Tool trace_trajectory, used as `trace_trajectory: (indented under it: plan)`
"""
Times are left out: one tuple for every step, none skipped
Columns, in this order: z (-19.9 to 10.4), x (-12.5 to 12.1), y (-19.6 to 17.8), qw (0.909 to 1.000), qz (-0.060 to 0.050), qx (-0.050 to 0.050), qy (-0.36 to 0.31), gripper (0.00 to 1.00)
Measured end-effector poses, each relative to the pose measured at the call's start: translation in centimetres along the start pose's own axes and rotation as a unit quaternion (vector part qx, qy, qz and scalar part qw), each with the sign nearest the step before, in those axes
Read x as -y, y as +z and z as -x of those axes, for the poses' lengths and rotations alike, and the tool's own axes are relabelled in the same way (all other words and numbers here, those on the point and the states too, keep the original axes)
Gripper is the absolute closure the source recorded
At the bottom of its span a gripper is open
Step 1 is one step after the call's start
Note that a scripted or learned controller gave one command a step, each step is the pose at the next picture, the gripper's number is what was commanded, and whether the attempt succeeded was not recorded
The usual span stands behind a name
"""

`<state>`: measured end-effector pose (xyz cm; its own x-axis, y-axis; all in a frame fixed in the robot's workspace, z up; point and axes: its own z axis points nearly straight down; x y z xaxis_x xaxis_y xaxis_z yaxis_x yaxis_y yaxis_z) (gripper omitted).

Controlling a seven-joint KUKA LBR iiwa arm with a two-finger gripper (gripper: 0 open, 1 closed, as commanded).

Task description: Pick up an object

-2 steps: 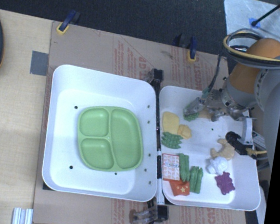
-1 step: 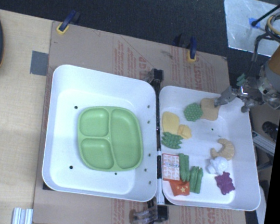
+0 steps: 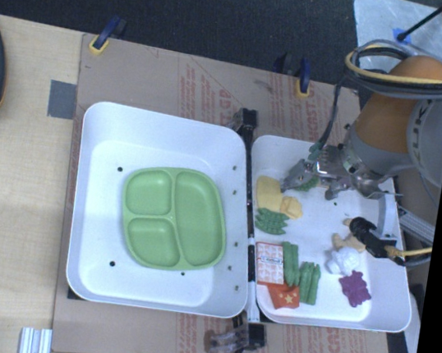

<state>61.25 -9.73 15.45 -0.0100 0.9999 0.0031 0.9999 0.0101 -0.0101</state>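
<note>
Gripper of my grey arm with the orange band hangs over the right white bin near its 12 o'clock edge; whether it is wide or narrow I cannot tell. Pale yellow soft toy piece lies at 7 o'clock from the gripper, just beside it, with a green pea-pod toy touching it below. Purple grape-cluster toy sits toward the bin's 4 o'clock. Green three-compartment plastic plate rests in the middle of the left white bin.
</note>
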Motion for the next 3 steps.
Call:
trace_trajectory:
  plan:
    - [7.4,-1.3,3.6,1.0,0.005,0.003,0.005,0.0]
    - [11.7,-4.4,-6.0,0.9999,0.009,0.004,0.004,0.0]
    - [5.7,3.9,-0.8,1.0,-0.002,-0.001,0.003,0.0]
